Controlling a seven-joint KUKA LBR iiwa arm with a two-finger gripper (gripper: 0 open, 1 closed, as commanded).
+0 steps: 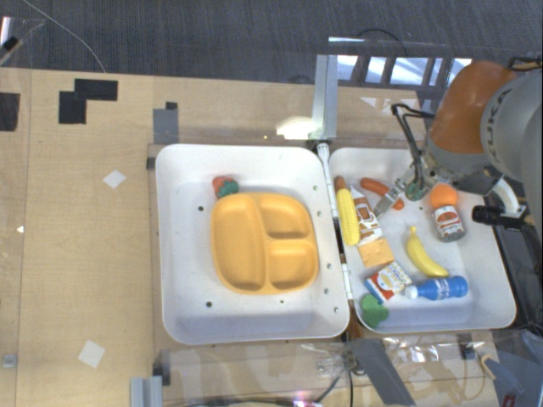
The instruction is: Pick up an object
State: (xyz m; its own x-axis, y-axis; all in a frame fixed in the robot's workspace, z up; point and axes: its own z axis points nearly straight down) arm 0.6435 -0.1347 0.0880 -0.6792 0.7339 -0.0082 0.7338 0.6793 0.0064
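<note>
My gripper (393,200) hangs low over the back of the right bin (501,308), at the end of the grey arm with the orange band (475,108). It is just right of a red sausage (372,185) and a brown-and-white packet (365,214). An orange-capped bottle (446,214) stands to its right. Closer to the front lie a banana (422,255), a tan cracker square (376,251), a red-and-white carton (389,281) and a blue bottle (441,288). A corn cob (345,214) lies along the bin's left wall. Nothing shows held in the gripper.
The left bin (182,312) holds a yellow divided plate (263,242) and a small red-and-green toy (225,186) behind it. A green broccoli piece (374,309) sits in the right bin's front left corner. A cable loops above the gripper (411,134).
</note>
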